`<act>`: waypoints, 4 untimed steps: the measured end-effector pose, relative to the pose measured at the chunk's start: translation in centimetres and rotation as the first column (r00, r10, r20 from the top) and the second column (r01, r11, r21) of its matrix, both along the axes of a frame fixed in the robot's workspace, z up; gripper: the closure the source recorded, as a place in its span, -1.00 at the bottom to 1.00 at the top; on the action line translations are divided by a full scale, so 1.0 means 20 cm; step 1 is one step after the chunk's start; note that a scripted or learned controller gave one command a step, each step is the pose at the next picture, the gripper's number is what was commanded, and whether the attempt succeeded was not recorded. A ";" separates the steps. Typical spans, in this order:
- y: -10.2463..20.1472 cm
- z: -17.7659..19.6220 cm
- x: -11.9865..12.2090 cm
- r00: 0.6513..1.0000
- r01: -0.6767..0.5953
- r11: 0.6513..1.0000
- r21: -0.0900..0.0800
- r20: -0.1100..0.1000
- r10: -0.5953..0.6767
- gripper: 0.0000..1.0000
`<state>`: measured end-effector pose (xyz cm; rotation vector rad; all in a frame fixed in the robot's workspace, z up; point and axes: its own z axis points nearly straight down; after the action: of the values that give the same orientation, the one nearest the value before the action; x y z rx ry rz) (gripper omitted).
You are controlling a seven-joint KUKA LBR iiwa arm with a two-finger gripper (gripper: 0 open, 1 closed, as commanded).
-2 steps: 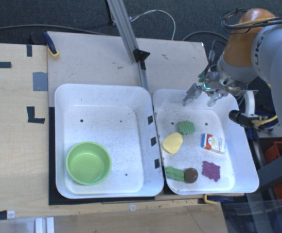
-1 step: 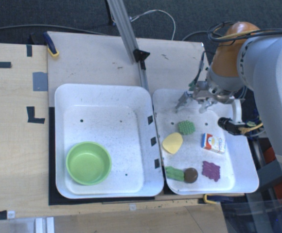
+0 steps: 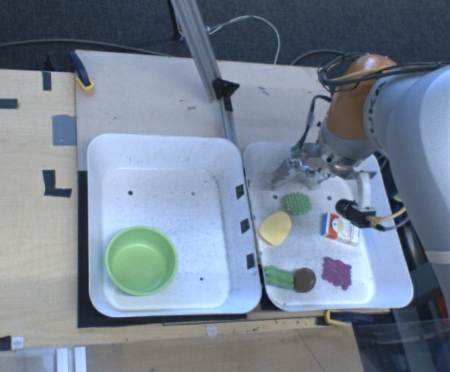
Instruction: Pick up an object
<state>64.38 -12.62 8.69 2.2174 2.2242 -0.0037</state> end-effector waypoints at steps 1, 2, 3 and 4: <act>0.00 0.06 0.00 1.000 -0.001 1.000 0.001 -0.002 0.001 1.00; 0.04 0.32 -0.04 1.000 0.001 1.000 0.002 0.004 -0.001 1.00; 0.04 0.54 -0.05 1.000 0.001 1.000 0.002 0.005 -0.001 1.00; 0.06 0.75 -0.03 1.000 0.001 1.000 0.002 0.005 -0.001 1.00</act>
<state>63.73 -11.35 23.77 2.2170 2.2218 0.0040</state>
